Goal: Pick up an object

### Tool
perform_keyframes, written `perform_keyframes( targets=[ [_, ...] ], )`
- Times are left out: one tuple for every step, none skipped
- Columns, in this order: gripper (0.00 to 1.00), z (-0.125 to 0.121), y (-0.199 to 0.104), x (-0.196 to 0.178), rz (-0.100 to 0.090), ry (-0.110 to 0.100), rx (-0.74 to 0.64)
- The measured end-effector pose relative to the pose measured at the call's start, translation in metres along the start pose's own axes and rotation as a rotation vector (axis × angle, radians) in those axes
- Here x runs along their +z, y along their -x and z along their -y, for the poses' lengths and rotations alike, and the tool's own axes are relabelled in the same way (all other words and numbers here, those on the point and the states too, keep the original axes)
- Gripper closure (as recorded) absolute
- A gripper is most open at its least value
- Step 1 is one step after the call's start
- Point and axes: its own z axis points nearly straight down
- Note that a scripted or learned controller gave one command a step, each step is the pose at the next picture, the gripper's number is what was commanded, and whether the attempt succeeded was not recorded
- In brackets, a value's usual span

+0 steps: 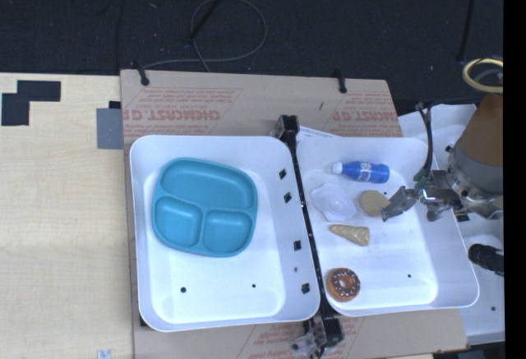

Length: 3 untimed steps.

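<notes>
Broadly, two white bins sit side by side on a cardboard sheet (pixel 246 107) that lies on the bench; the left bin (pixel 164 283) holds a blue divided plate (pixel 204 207), which lies flat toward that bin's far left; the right bin (pixel 411 287) holds the small items. Arm (pixel 485 144) reaches in from the right, its orange band above the right bin's far right corner; the gripper (pixel 399 205) hangs low over the right bin, just right of a tan round piece (pixel 372 202); how far the fingers stand apart cannot be told, and nothing shows between them. Blue bottle (pixel 362 172) lies on its side at the far end of the right bin, white cap to the left; a clear plastic cup (pixel 334 203) sits left of the tan piece, near the divider; a yellow wedge (pixel 351 234) lies just nearer than the cup; a chocolate doughnut (pixel 343 284) with sprinkles rests at the near left corner, well apart from the gripper.
</notes>
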Motion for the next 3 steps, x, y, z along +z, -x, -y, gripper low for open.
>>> perform_keyframes(
  targets=[
    [0.00, 0.000, 0.002, 0.064, 0.000, -0.001, 0.000],
    [0.00, -0.005, 0.002, 0.096, 0.002, 0.018, -0.001],
    [1.00, -0.005, 0.001, 0.087, -0.001, 0.017, 0.004]
  ],
)
